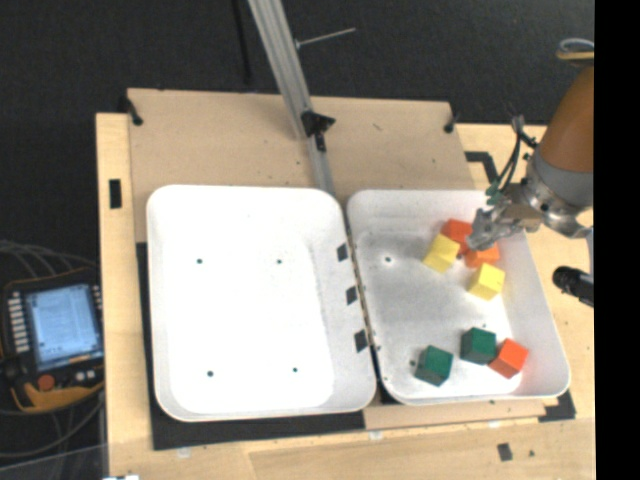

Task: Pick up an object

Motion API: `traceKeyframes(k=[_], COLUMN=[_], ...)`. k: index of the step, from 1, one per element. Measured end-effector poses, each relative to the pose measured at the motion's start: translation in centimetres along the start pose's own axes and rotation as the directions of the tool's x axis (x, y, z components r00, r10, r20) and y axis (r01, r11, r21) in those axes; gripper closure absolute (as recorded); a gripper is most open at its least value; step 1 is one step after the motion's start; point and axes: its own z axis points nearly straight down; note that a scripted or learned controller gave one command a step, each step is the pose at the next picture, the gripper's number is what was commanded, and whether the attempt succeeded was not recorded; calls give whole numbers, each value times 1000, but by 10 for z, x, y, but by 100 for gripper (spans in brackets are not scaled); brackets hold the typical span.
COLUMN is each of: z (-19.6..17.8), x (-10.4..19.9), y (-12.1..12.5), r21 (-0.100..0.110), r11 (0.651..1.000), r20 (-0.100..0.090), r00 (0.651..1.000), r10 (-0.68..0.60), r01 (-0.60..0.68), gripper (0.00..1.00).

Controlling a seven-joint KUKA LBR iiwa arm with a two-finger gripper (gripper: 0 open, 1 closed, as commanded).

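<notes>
Arm: a grey arm [560, 173] with an orange band above the wrist is seen reaching in from the right, over the upper right part of the right bin.
Pincer: the pincer [481, 238] is lowered among the upper cluster of blocks; how far it is parted cannot be told, and no block can be made out between its tips.
Right bin: a shallow white bin [400, 298] is set on the right half of the counter, and all six blocks are found in it.
Upper cluster: an orange block [456, 232] is placed just left of the pincer, a yellow block [440, 253] lies beside it at lower left, a second orange block [487, 257] is partly hidden just under the pincer, and a second yellow block [487, 280] lies just below that.
Lower cluster: a green block [434, 365] is seen near the front wall, a second green block [478, 345] to its right, and a third orange block [510, 357] touching or just beside that one.
Left bin: a second white bin [250, 298] is set beside the right one, their inner edges joined by dark clips.
Counter: a pale wooden counter [240, 138] carries both bins.
Surroundings: a metal pole [285, 58] rises at a slant behind the bins, and a handheld control pendant [55, 333] with a lit screen lies off the left edge.
</notes>
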Motion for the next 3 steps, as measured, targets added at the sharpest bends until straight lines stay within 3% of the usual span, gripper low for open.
traceKeyframes(k=[2,3], z=[-27,-19], x=[103,149], y=[-10,-15], r21=[2,3], r11=[1000,1000], r20=[-3,-1], r00=[1000,1000], r10=[-4,-3], r01=[4,3], gripper=[100,100])
